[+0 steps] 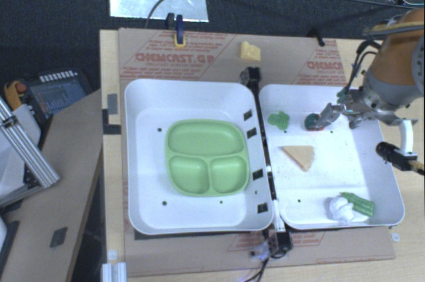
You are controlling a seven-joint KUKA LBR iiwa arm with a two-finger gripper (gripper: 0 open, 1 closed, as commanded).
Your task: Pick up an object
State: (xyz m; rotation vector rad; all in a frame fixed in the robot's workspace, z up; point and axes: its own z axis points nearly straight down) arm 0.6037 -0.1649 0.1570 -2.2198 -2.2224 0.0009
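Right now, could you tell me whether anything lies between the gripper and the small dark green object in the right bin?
Nothing visible does: the gripper sits right beside the small dark green object, with bare bin floor around it.

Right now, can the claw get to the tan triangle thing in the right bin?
Probably yes. The tan triangle lies flat in the open middle of the right bin, with nothing on it or crowding it. The claw sits just above it in the picture, beside a small dark green object.

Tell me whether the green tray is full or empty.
Empty. The green tray sits in the left bin, and all three of its compartments show bare green plastic with nothing lying in them.
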